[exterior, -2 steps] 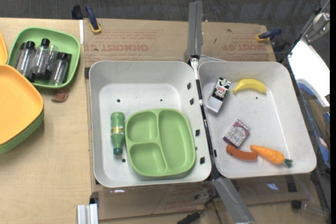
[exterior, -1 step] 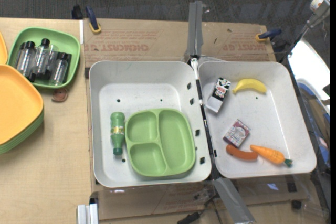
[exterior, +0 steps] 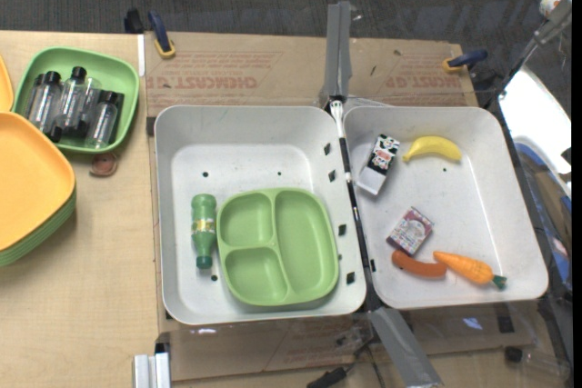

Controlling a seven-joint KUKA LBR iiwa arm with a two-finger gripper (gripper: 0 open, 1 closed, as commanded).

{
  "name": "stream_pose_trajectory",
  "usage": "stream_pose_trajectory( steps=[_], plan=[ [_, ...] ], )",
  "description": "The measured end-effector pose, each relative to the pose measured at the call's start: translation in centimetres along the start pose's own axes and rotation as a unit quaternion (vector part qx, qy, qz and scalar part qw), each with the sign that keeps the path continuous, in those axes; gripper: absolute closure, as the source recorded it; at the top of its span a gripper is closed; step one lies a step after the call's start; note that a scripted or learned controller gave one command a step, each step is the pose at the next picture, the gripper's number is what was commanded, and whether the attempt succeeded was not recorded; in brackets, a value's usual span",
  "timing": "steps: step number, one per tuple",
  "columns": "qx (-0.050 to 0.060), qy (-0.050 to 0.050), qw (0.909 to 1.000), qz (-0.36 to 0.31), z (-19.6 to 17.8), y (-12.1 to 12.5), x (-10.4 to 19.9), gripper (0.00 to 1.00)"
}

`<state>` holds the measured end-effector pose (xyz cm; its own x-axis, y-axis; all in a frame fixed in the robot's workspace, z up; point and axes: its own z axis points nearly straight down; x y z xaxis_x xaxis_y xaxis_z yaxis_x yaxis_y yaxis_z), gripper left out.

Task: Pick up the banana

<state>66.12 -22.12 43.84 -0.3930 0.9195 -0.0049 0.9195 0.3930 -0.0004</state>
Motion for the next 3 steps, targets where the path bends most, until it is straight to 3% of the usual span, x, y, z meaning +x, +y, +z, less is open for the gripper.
stream_pose_trajectory(
  steps=[3],
  plan=[
    [0.001, -0.003, 1.0000, -0.003, -2.4, 0.4, 0.0, 1.00]
  ],
)
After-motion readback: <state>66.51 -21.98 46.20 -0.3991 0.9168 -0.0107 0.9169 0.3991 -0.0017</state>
